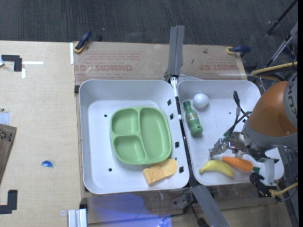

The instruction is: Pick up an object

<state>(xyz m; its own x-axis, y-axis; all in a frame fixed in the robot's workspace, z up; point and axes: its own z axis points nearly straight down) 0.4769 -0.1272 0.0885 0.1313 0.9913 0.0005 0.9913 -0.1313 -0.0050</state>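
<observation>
Now gripper point(218, 148) hovered low in right bin point(215, 86); jaw state impossible to tell; banana point(217, 167) just below-left, carrot point(238, 163) beside, both lying crosswise.

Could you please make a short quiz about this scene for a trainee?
1. True or false: the plate lies in the left bin.
2. Which thing lies nearest the gripper? A) ball B) banana C) cheese
3. Fill in: the bottle lies in the ____ bin.

Key: 1 true; 2 B; 3 right.
</observation>
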